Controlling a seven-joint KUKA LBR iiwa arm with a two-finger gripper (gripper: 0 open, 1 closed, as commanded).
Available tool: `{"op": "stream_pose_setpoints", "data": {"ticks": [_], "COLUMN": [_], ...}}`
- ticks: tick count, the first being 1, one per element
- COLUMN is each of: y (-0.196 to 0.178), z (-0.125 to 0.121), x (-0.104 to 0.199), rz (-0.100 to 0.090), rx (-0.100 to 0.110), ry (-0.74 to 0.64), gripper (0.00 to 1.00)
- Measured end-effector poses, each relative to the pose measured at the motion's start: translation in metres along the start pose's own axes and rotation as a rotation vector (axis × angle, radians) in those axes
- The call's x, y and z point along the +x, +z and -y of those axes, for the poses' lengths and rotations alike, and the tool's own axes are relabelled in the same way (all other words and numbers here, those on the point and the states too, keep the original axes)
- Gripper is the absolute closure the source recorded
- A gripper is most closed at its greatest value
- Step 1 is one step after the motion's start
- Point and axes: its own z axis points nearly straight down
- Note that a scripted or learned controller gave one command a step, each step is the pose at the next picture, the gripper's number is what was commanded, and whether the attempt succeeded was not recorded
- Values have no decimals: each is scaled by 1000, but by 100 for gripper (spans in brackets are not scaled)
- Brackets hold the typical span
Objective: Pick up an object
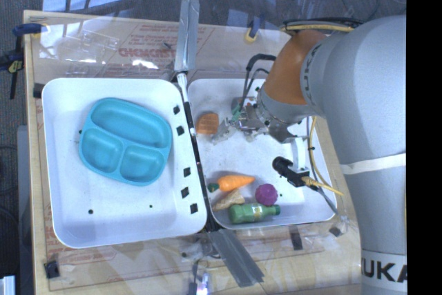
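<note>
In the right bin several small toys lie scattered. A brown bread-like piece sits near the bin's left wall, high up. Along the front lie an orange carrot, a pale wedge, a purple ball and a green bottle on its side. My gripper reaches down into the upper middle of this bin, just right of the bread piece. The grey arm with its orange band hides much of the bin's right half.
The left bin holds a blue divided plate. A metal divider strip runs between the bins at the back. Black cables hang from the wrist over the right bin. Clear plastic sheeting lies behind the bins.
</note>
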Motion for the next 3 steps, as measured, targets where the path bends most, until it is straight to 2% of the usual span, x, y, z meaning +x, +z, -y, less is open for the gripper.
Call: {"op": "stream_pose_setpoints", "data": {"ticks": [1,2,3], "y": [-9,0,-2], "z": [107,116,114], "x": [47,12,51], "rz": [9,0,15], "rx": [-5,-4,-10], "ry": [-67,150,54], "gripper": [0,0,0]}}
